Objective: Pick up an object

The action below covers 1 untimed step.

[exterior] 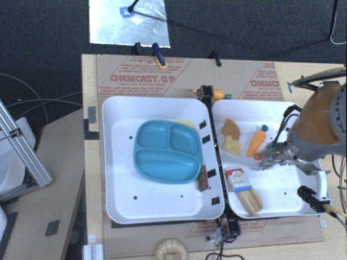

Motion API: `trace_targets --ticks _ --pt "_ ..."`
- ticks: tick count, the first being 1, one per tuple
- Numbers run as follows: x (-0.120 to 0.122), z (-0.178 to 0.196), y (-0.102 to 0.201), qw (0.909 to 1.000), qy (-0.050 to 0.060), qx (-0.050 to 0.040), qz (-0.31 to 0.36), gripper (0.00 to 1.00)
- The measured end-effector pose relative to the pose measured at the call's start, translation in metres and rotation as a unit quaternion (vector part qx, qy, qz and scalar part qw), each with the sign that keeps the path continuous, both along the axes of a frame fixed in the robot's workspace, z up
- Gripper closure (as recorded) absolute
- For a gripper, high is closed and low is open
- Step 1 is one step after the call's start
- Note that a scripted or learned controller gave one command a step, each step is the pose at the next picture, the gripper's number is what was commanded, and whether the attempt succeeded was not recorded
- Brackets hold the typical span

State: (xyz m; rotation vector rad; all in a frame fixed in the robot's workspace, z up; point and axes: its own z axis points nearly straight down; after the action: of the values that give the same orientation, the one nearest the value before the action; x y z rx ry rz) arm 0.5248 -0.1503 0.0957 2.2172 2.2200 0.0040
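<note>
The right bin [282,202] holds several toy foods. An orange carrot [256,142] with a green tip lies near the middle. To its left are a brown slice [230,128] and a yellow wedge [232,145]. A red, white and blue block [237,179] and a tan loaf [250,201] lie at the front. My gripper [267,160] is low inside this bin, just below and right of the carrot's lower end. The grey arm [320,126] reaches in from the right. I cannot make out anything held in the gripper.
The left bin [122,199] holds a blue divided plate [168,150], with a small brown piece [203,179] at its right edge. An orange item [217,95] lies on the cardboard behind the bins. A tan ring [172,249] sits at the front.
</note>
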Motion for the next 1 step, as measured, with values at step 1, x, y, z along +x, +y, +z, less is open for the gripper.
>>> trace_targets --ticks 1 --pt "0.0029 0.0641 -0.0026 1.0 -0.002 -0.0005 0.001 1.0"
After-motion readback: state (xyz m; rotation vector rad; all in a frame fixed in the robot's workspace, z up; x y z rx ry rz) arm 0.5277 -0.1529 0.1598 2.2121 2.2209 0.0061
